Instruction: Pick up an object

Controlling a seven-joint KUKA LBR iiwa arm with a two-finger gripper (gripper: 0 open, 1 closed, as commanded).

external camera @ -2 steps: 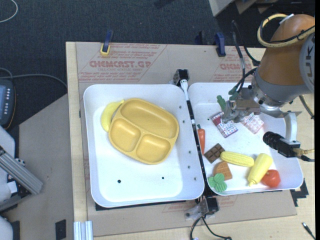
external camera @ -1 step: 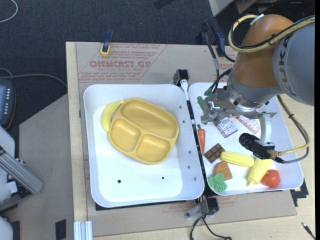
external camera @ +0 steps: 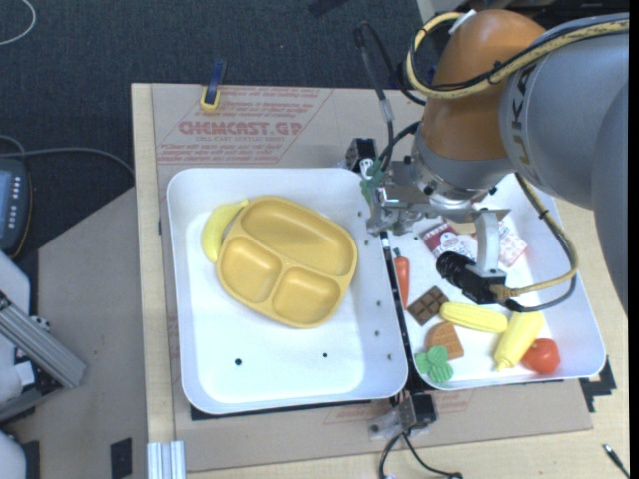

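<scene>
Toy food items are observed piled in the right bin; the gripper is positioned above them, its finger state indeterminable. A yellow divided plate is noted in the left bin.

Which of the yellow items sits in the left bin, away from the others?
The divided yellow plate, a three-compartment tray lying in the left bin. The yellow corn cob and the other yellow piece lie in the right bin.

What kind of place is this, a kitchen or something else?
Most likely a robotics lab bench, not a kitchen. A grey and orange robot arm reaches over two white bins, the food such as the corn cob looks like plastic toys, and loose cables lie on dark carpet.
</scene>
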